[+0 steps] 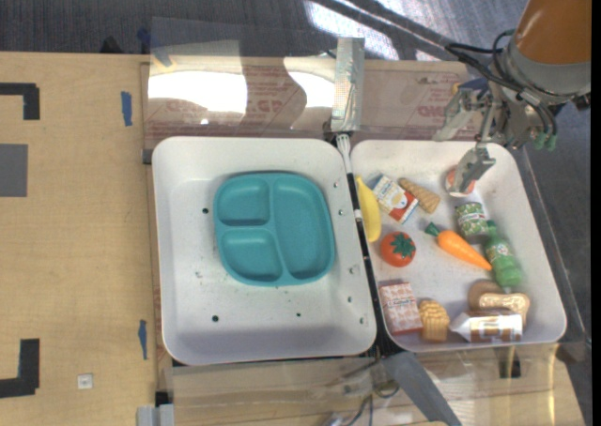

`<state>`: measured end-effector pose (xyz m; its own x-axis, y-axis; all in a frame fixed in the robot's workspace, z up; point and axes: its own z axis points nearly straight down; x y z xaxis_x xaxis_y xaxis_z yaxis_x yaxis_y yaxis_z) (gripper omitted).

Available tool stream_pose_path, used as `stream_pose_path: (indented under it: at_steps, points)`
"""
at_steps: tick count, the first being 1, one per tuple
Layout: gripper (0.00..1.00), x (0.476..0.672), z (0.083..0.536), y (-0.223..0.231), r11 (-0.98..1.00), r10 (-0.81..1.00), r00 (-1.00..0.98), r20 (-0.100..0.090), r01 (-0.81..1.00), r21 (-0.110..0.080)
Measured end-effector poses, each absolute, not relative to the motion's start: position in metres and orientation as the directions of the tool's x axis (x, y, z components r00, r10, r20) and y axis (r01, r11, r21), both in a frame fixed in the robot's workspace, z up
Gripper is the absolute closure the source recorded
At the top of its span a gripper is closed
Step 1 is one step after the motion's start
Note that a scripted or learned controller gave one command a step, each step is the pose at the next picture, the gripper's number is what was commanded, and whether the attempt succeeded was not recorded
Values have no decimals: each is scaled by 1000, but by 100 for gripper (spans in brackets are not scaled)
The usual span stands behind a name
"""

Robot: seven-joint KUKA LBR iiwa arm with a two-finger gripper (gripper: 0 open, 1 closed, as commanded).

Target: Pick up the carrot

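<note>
Camera view, looking down at a slant. Two white bins side by side: left bin (178, 255) holding a teal divided plate (275, 227), flat, roughly centred. Right bin (540, 255) crowded with toy food.

Carrot (458, 246) lying flat mid-right in the right bin, orange body angled down to the right, green top at its upper-left end. Untouched, nothing gripping it. Green can (472, 218) just above it, green bottle-like item (503, 263) just to its right, tomato (398, 249) to its left, apart from it.

Rest of right bin: banana (368, 210) along the left wall, small carton (394, 197) beside it, cone-shaped pastry (420, 193) next to that. Along the bottom: red-labelled packet (398, 306), waffle-like piece (434, 319), brown bread item (498, 300), white tube (488, 327).

Arm entering from upper right, orange band (554, 11) visible. Gripper (472, 169) over the upper right corner of the right bin, well above the carrot in frame, next to a small red-and-white item (457, 182), possibly touching it — too blurred to be sure. Finger state: cannot tell, detail too muddled against the wiring.

Cardboard wall (282, 96) behind both bins, wooden bench top (66, 227) to the left.
</note>
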<state>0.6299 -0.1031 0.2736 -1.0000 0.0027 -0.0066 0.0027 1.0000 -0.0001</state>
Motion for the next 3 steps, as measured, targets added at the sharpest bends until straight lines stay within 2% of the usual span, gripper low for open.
stream_pose_path:
  at_steps: [1,2,3]
  points:
    - [0,585,134,-128,1000,7,-1000,6,7,2]
    - [0,573,95,-155,998,67,-998,-9,67,0]
    - [100,575,106,-154,998,66,-998,-15,66,-1]
